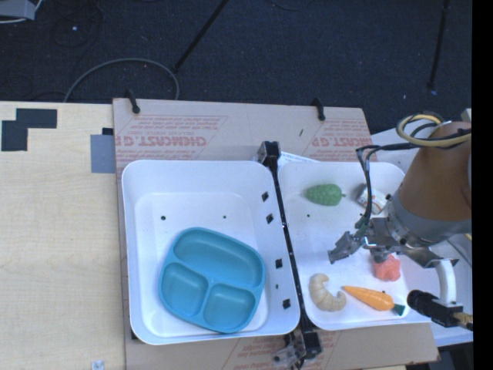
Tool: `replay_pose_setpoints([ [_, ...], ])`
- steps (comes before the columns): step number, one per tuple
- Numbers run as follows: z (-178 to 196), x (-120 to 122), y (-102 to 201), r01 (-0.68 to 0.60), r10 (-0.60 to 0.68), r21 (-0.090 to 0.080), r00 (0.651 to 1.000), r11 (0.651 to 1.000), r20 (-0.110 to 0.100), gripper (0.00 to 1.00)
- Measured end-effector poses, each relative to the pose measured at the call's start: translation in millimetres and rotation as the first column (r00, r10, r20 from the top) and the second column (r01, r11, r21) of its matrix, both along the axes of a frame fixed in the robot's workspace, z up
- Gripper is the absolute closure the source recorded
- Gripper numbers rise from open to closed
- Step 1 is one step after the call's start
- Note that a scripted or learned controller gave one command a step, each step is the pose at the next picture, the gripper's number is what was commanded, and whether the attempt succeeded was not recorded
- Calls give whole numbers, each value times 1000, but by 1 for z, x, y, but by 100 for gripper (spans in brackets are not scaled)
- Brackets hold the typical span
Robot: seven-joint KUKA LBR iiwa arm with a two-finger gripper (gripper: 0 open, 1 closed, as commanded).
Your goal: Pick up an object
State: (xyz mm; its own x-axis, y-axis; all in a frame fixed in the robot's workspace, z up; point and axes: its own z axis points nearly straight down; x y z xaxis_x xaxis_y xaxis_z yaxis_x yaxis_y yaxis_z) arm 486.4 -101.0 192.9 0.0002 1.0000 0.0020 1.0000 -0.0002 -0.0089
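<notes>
Hovering over the right bin [308, 230], the hand [344, 247], grip state unclear, nears a reddish lump [387, 268].

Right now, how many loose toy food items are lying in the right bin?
4: a green one near the far wall, a red one beside the gripper, a cream curved one and an orange carrot at the near wall. The arm may hide others.
</notes>
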Motion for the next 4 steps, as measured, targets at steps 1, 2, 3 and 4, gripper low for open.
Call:
replay_pose_setpoints([
  [1,-49,-7,8,0,0,1,1000,1000,-1,0],
  [2,-103,-9,9,0,0,1,1000,1000,0,0],
  [3,-90,-8,8,6,-6,0,1000,1000,2,100],
  [4,-28,-6,3,-1,1,-2,1000,1000,11,100],
])
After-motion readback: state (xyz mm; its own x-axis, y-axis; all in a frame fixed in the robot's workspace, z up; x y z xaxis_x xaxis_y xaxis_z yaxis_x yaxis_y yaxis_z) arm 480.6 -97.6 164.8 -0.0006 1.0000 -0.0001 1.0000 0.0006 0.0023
